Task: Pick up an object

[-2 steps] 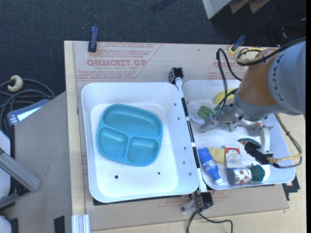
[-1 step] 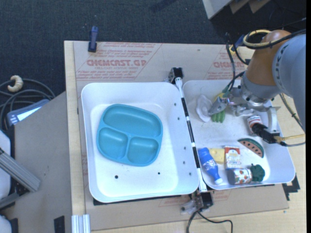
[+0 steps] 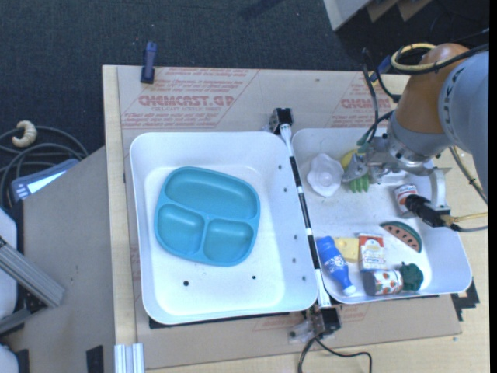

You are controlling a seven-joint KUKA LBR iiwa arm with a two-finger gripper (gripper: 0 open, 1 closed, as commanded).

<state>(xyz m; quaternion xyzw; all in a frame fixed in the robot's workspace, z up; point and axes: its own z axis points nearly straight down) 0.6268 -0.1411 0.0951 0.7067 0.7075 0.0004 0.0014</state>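
Note:
My gripper (image 3: 370,165) hangs low over the far part of the right bin (image 3: 458,249), under the grey arm with its orange band (image 3: 423,99). Right beneath it lie a green ridged object (image 3: 357,183) and a yellow piece (image 3: 349,159); whether it touches either I cannot make out. Just left of them sits a white crumpled cup (image 3: 324,174). A small red-and-white can (image 3: 404,196) lies to the gripper's right.
The near half of the right bin holds a watermelon slice (image 3: 404,235), a blue tube (image 3: 335,264), a red-and-white carton (image 3: 373,250), a tin (image 3: 381,281) and a green broccoli piece (image 3: 411,273). A blue divided plate (image 3: 207,216) lies in the left bin (image 3: 147,154).

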